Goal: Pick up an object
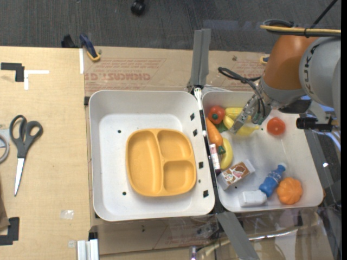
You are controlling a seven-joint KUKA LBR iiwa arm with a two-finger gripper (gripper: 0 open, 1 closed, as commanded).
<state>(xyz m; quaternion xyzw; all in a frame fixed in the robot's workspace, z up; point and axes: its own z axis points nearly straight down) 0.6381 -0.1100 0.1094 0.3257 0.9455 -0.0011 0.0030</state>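
The right bin (303, 161) holds several toys. At its far left lie a small red tomato with a green top (217, 114), an orange carrot (213, 133) and a yellow banana (227, 154). A yellow piece (234, 112) and another yellow lump (246, 130) sit under my gripper (246, 118), which hangs low over them at the bin's back. Whether it touches them is hidden by the gripper itself. A red ball-like fruit (276, 125) lies just right of it.
Toward the bin's front are a brown carton (235, 174), a blue bottle (270, 180), an orange pumpkin (289, 190) and a white block (253, 199). The left bin (108, 145) holds a yellow divided plate (161, 162). Scissors (23, 142) lie on the bench at the left.
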